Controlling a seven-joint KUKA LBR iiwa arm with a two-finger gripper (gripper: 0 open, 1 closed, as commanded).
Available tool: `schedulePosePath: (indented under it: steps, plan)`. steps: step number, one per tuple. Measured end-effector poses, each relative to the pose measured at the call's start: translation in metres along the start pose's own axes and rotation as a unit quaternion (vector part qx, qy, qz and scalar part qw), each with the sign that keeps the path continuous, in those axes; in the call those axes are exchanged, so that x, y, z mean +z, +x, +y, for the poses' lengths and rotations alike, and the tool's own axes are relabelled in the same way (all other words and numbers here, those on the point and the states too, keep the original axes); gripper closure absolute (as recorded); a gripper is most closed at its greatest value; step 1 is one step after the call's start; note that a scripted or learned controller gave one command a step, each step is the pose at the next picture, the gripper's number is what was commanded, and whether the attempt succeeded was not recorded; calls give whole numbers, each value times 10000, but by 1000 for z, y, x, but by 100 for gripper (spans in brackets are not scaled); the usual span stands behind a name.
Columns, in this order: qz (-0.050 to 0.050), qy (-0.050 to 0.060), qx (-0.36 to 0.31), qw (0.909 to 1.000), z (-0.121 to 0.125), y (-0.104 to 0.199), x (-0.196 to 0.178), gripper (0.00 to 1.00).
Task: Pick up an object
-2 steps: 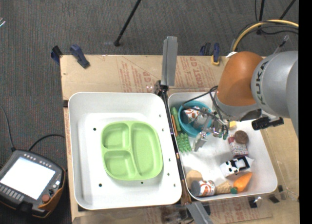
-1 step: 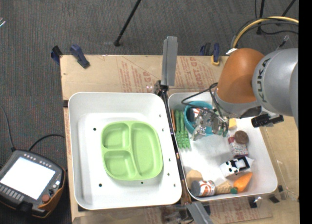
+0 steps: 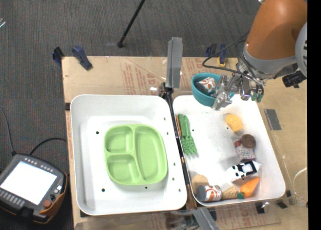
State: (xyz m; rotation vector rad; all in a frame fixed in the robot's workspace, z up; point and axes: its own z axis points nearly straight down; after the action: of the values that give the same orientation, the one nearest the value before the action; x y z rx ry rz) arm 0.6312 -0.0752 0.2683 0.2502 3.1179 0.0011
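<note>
So the gripper (image 3: 224,95) is hanging over the far edge of the right bin (image 3: 213,149), right next to a teal bowl (image 3: 205,88) sitting on that far rim. Honestly can't tell how its fingers are set, too much clutter up there. The stuff to grab is all in the right bin: a green fork-looking thing (image 3: 187,135) along the left wall, a yellow piece (image 3: 233,122) just near of the gripper, a brown-capped jar (image 3: 245,147) below that, then a black and white toy (image 3: 245,169), an orange piece (image 3: 250,186) and a small can (image 3: 209,193) crowded in the near corner. The left bin (image 3: 85,113) has a green divided plate (image 3: 135,154) sitting in the middle.
</note>
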Motion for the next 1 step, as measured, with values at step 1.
schedulePosePath:
  steps: [1]
  plan:
    - [65,0,-986,9951,-75,-13,9,100]
